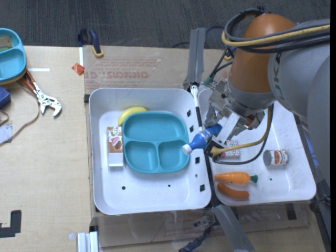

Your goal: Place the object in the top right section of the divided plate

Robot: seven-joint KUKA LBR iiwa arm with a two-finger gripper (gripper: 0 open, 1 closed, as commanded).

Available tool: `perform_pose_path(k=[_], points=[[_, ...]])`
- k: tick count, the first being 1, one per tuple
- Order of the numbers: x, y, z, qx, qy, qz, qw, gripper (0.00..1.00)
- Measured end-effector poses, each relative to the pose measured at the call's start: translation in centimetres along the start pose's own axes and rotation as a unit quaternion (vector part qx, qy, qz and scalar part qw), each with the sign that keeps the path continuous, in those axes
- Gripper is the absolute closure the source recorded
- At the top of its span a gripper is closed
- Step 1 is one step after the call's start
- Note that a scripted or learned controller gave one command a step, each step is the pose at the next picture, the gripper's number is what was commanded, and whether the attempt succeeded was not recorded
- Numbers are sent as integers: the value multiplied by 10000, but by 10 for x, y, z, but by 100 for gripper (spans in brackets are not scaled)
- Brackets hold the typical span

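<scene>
The blue divided plate (156,140) lies in the left bin (105,193), with one wide section at the back and two small ones at the front. A small blue bottle (201,138) with a white cap hangs tilted over the seam between the two bins, its cap pointing at the plate's right rim. My gripper (210,136) is shut on the bottle's blue body, just right of the plate. The wrist and cables hide the fingers' upper parts.
A banana (131,111) lies behind the plate and a small carton (114,146) sits left of it. The right bin (294,185) holds a carrot (233,177), a sausage (233,192), a can (276,157) and a flat stick (229,153). A wrench (46,102) lies on the left bench.
</scene>
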State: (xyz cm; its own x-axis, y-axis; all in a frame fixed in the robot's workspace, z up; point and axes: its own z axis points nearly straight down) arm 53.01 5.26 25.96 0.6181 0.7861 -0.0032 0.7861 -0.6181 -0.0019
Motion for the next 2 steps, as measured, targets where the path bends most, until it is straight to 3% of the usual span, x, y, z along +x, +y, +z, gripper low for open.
perform_pose_path(k=[1,2], points=[[54,-47,-4,0,-11,-1291,9916,100],[128,-89,21,-2,-10,-2531,9675,100]])
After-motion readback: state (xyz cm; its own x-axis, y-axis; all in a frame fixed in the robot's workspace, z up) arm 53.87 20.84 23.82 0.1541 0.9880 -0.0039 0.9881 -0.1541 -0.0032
